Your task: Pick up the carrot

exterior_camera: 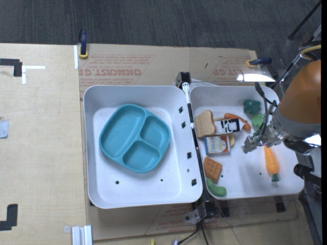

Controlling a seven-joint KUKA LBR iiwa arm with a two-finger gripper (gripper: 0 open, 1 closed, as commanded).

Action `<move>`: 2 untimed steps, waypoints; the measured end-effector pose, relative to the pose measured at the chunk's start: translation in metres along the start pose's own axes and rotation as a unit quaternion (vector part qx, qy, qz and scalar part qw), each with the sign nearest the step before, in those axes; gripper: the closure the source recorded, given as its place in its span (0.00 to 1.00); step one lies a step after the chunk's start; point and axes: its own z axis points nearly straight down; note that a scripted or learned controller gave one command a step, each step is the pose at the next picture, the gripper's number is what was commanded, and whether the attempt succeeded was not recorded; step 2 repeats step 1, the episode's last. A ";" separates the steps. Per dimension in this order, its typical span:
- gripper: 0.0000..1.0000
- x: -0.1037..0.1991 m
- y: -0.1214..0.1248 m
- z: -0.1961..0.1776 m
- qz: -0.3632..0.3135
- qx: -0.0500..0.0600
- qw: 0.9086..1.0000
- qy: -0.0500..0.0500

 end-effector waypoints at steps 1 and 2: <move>1.00 -0.001 0.002 -0.009 0.000 -0.001 1.000 -0.001; 1.00 -0.001 0.002 -0.009 0.000 -0.001 1.000 -0.001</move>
